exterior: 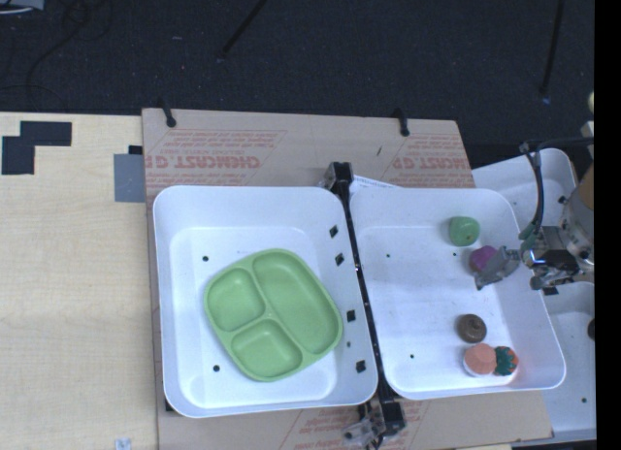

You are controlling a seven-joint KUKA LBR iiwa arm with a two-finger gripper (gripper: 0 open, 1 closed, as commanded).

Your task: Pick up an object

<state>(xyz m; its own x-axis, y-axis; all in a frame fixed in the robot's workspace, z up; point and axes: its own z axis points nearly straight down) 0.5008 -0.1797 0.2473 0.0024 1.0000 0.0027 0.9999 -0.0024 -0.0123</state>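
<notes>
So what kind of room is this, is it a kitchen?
Probably not; it looks like a robot lab. A gripper reaches over two white bins of toys on a bench, with cables on the dark floor behind.

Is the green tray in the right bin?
No, the green tray lies in the left bin; the right bin holds small items.

Right bin left half open; objects crowd right wall; green tray fills left bin.
</notes>
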